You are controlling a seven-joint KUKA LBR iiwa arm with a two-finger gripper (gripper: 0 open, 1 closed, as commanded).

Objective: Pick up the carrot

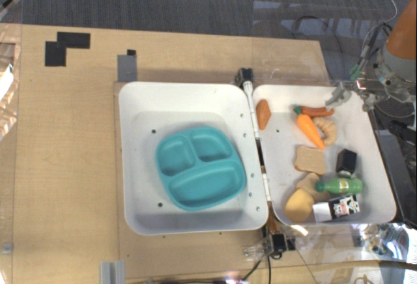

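Note:
The carrot (311, 130) is orange and tapered. It lies slanted in the upper middle of the right bin (384, 165), its thick end toward the back. A red chili (317, 111) with a green stem rests just behind it, and a pale curled piece (330, 127) touches its right side. My gripper (354, 94) hangs over the bin's back right corner, up and to the right of the carrot and apart from it. Its fingers (339, 93) stand open with nothing between them.
The right bin also holds an orange oblong (263, 113) by its left wall, a bread slice (309, 159), a black block (346, 160), a green bottle (339, 185), a yellow potato-like piece (298, 204) and a black-and-white carton (336, 208). A teal divided plate (201, 167) sits in the left bin (130, 146).

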